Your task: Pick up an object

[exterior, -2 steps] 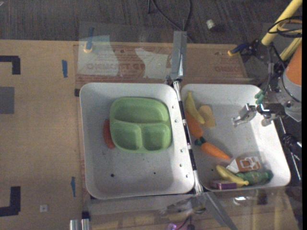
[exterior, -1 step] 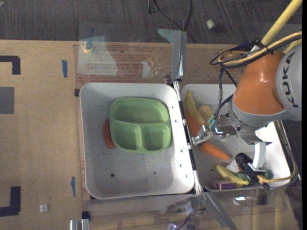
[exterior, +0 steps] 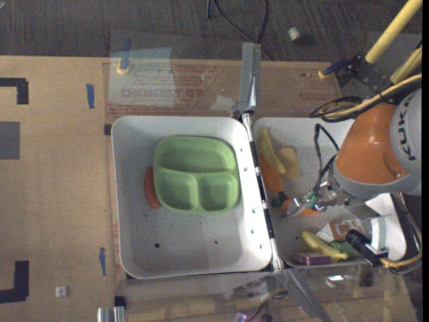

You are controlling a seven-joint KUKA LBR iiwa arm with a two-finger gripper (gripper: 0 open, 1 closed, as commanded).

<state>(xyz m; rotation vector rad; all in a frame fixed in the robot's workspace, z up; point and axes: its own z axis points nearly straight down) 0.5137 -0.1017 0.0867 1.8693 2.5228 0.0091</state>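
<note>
Where the grey arm point(exterior: 373, 154) with its orange band reaches in from three o'clock, its bulk covers the three o'clock side of the right bin point(exterior: 299, 129), and whatever lies beneath it is hidden. The gripper point(exterior: 310, 201) hangs low near the middle of that bin, tangled visually with cables and metal parts; whether it is wide or narrow cannot be told. Just at its six o'clock lies a small orange piece point(exterior: 303, 211), partly covered and too blurred to name. Toward ten o'clock from the gripper, against the wall shared by the bins, sits a rounded orange item point(exterior: 271, 180), and beyond it, at eleven o'clock, a yellow banana-shaped toy point(exterior: 269, 151) lies beside a pale yellow piece point(exterior: 289, 161). At the bin's six o'clock edge a second yellow banana shape point(exterior: 320, 244) lies slantwise, touching a green item point(exterior: 344, 250), with a purple block point(exterior: 310, 259) just below them. A white carton with a brown label point(exterior: 344, 227) lies near these, its right end lost behind the robot. The left bin point(exterior: 194, 240) holds a green divided plate point(exterior: 196, 173) with three compartments, toward its twelve o'clock side. A red-orange item point(exterior: 151, 188) pokes out at the plate's nine o'clock edge, mostly hidden beneath it.
</note>
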